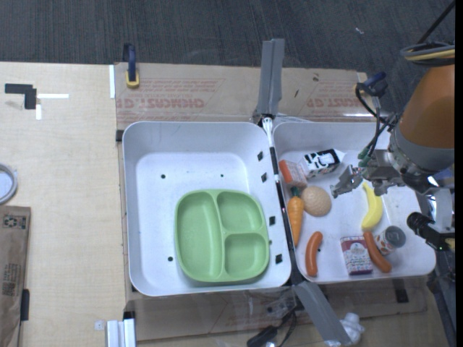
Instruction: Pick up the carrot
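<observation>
While the carrot (295, 218) lies along the left wall of the right bin (423, 266), just beside a tan egg-shaped item (316, 200), the arm's tool (350, 182) hovers over the bin's middle with nothing between its fingers; whether they are apart or together cannot be told. A banana (372, 207), two sausages (312, 253) and a small carton (321, 162) share that bin. A green divided plate (221, 235) sits in the left bin (145, 194) on the tabletop (58, 194).

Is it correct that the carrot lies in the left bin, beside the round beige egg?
No. The camera view shows the carrot in the right bin, against its left wall, beside the egg. The left bin holds the green plate.
</observation>
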Robot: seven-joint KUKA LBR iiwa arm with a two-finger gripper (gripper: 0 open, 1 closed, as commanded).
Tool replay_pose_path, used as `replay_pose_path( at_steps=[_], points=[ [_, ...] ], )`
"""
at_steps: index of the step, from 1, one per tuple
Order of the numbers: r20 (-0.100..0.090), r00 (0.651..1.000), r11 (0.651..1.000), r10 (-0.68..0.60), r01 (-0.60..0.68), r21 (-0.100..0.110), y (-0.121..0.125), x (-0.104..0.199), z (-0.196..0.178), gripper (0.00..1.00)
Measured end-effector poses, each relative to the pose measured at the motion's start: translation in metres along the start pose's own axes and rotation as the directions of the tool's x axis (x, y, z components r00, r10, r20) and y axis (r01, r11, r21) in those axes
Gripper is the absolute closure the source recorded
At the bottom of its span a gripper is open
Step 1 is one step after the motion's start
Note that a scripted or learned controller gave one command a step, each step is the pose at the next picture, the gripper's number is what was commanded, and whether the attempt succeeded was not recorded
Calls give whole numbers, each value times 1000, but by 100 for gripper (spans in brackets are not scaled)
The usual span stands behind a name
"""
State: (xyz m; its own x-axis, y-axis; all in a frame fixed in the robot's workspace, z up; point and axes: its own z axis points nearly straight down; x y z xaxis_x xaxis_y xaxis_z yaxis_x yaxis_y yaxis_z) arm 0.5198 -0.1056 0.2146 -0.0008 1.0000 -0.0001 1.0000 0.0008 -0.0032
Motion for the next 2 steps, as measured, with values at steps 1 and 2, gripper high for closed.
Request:
replay_pose_path(
  at_steps=[1, 2],
  points=[
    [0, 999, 999, -33, 33, -1, 3, 13, 124, 0],
    [0, 999, 999, -33, 33, -1, 3, 13, 124, 0]
  ],
)
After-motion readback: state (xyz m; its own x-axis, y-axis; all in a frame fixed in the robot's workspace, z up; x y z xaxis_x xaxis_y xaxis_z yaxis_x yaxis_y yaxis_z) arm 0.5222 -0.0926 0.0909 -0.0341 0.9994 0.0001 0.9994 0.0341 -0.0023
